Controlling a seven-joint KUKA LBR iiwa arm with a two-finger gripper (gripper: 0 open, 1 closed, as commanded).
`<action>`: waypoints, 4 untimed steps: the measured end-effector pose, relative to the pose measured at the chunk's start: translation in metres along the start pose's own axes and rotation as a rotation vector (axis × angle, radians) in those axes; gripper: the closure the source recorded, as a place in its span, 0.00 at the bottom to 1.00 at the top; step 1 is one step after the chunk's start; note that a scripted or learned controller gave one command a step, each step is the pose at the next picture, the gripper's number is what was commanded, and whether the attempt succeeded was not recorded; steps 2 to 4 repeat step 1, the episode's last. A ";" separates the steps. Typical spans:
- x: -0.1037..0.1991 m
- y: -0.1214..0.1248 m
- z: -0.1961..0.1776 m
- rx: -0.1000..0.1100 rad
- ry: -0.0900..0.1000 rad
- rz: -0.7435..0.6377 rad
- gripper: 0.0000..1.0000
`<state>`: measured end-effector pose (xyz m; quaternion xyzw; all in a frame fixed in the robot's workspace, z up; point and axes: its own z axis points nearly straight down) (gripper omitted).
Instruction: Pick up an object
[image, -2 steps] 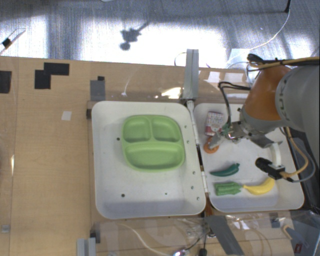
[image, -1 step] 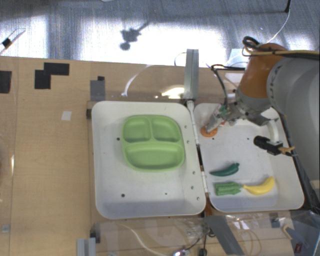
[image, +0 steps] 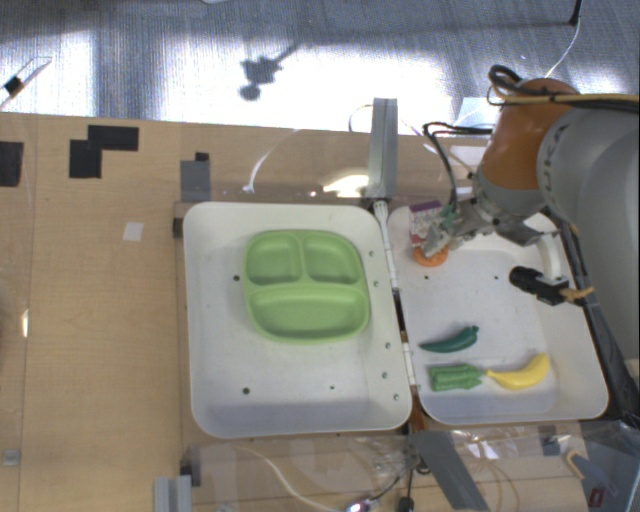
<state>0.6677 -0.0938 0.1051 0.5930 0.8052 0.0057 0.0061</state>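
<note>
My gripper (image: 436, 240) reaches down into the far left corner of the right bin (image: 575, 400). Right under it lies a small orange object (image: 431, 257), partly hidden by the gripper. A small purple and white thing (image: 424, 211) sits just behind it, by the bin's rim. Nearer the front of the same bin are a dark green pepper (image: 451, 340), a light green object (image: 454, 377) and a yellow banana (image: 521, 373), the last two end to end.
The left bin (image: 215, 390) holds a green divided plate (image: 304, 284) in its middle. A raised divider (image: 394, 300) separates the two bins. The grey arm (image: 590, 160) covers the right bin's far right corner.
</note>
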 end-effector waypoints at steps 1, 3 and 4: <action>0.030 0.001 -0.083 0.008 0.000 0.015 1.00; 0.030 0.001 -0.083 0.008 0.000 0.015 1.00; 0.030 0.001 -0.083 0.008 0.000 0.015 1.00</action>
